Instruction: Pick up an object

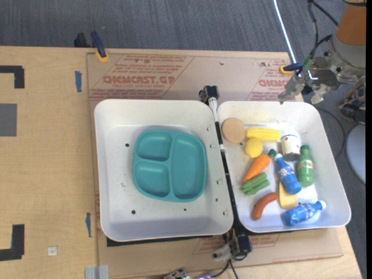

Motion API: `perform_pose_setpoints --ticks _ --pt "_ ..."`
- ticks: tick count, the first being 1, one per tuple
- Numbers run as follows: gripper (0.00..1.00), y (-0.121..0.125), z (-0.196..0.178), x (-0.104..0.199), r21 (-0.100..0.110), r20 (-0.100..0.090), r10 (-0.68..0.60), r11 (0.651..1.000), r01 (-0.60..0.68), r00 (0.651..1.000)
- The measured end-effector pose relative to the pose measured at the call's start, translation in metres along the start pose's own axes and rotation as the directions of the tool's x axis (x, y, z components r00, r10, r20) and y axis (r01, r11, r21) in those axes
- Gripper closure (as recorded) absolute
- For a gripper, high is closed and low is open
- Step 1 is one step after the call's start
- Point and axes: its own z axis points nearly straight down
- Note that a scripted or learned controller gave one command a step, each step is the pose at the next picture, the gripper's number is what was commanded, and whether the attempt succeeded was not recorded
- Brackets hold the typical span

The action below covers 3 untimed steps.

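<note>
Toys (273, 170) crowd right bin (334, 173); arm cut off; jaws' gap unclear, perhaps open.

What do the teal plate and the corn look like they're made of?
Plate: likely moulded plastic, going by its even teal colour, rounded dividers and soft, matte-looking sheen. Corn: probably toy plastic, uniformly bright yellow and smooth-looking; too small to tell the finish for certain.

Toy foods heaped in right bin (331, 156): tan round cookie (233, 130) at ten o'clock; corn cob (263, 134), lemon (253, 147), carrot (257, 166), green beans (255, 184) centrally; sausage (263, 204), blue bottles (287, 174) (one lying at five o'clock), green bottle (305, 167).
</note>
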Motion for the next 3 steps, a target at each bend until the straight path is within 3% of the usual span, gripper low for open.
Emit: perform_pose_setpoints --ticks 1,2,3 --pt "0.0 -0.019 0.107 0.028 0.001 -0.001 0.005 1.0 -0.005 1.0" --pt "0.0 -0.051 0.178 0.027 -0.002 0.0 -0.272 0.962 0.272 0.962" --pt "0.0 -0.1 0.177 0.043 -0.004 0.001 -0.177 0.984 0.177 0.984"
